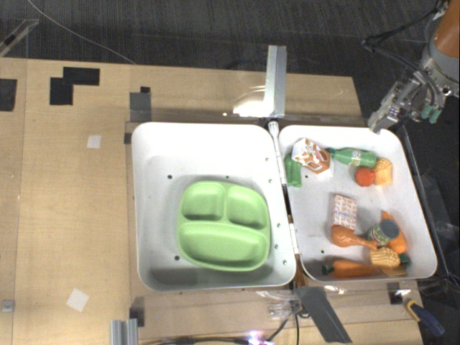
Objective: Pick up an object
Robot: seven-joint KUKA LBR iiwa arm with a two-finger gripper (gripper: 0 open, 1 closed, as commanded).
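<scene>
place: robotics lab
evidence: wooden bench point(65, 214), two white bins point(147, 192), loose cables point(72, 27) (toy food as props)

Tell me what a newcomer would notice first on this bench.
The big green divided tray stands out, lying alone in the left white bin. Next comes the jumble of small toy foods in the right bin: a green bottle, a tomato and a carrot among them. The pincer hangs over that bin's far right corner.
</scene>
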